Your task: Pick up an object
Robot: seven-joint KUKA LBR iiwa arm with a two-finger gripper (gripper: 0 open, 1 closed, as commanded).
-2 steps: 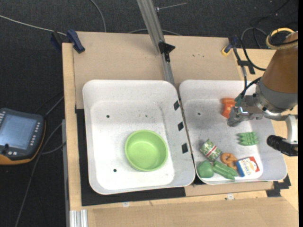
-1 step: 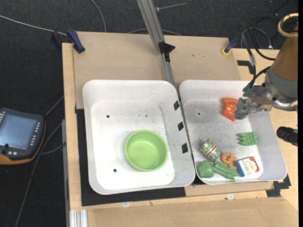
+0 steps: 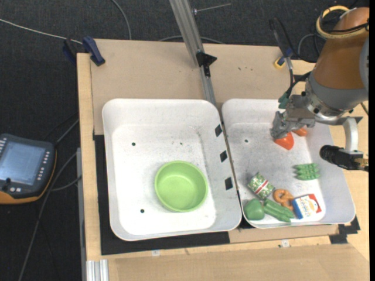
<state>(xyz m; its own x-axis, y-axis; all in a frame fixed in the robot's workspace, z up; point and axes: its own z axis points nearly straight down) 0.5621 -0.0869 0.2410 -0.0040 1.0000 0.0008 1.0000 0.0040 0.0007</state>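
while the gripper (image 3: 285, 132) hangs low in the right bin (image 3: 258, 113), upper right of frame, an orange toy (image 3: 285, 140) sits right at its tip. looks like the grab step, tho can't tell if it's pinched or just touching. next: confirm the squeeze, then lift straight up.

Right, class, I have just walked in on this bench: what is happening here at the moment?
A grey and orange robot arm reaches in from the right, and its gripper is down in the right bin, right over a small orange object. Whether it has a grip on it cannot be told. Other small items lie at that bin's near end, among them a green toy and a red and white packet. The left bin holds a green bowl.
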